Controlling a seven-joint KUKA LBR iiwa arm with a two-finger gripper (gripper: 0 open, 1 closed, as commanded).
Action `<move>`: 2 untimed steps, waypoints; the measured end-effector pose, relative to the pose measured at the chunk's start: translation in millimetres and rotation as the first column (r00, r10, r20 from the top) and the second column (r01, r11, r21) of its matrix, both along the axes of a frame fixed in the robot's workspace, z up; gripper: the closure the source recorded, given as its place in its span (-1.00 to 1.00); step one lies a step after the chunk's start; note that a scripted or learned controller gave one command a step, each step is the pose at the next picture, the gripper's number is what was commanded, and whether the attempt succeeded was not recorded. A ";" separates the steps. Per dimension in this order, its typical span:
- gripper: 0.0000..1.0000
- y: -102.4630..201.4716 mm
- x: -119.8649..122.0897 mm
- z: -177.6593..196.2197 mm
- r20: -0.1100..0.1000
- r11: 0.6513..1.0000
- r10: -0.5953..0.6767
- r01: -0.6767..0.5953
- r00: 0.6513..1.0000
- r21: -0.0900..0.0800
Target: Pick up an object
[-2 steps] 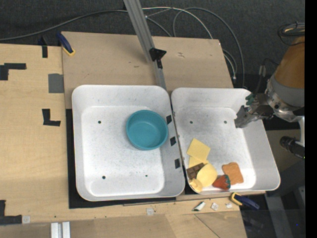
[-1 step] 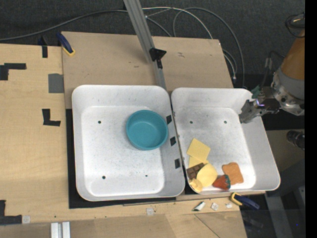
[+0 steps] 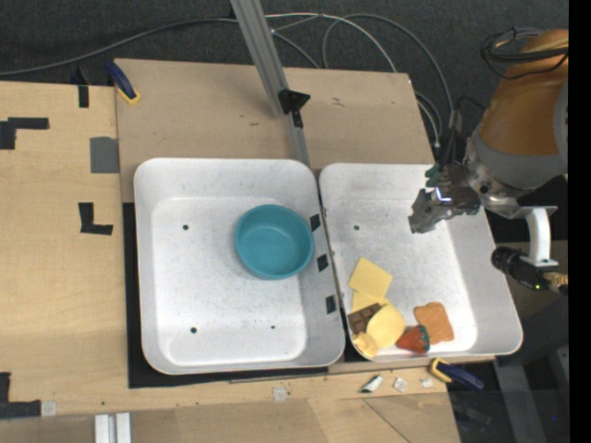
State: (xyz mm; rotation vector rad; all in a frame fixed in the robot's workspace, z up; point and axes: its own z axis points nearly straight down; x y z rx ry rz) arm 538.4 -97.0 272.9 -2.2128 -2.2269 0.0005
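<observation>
My gripper [image 3: 425, 216] hangs over the upper right part of the right bin [image 3: 397, 192], reaching in from the right; nothing shows between its fingers. Well below it, near the bin's front, lie a pale yellow square slice [image 3: 370, 277], a yellow lump [image 3: 386, 326] beside a small brown piece [image 3: 361, 318], an orange piece [image 3: 435, 319] and a red piece [image 3: 413, 341]. A teal bowl [image 3: 272, 240] stands upright in the left bin [image 3: 185, 275], toward its right side.
A grey pole [image 3: 268, 58] slants from the top of the view down to the gap between the bins. Cables [image 3: 369, 35] loop over the board behind the right bin. Small clips lie at the bench's front edge [image 3: 397, 383].
</observation>
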 end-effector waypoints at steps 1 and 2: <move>1.00 44.8 8.6 -17.6 -0.002 1.000 -0.001 0.001 1.000 0.000; 1.00 99.1 15.7 -15.7 0.000 1.000 0.000 0.000 1.000 0.000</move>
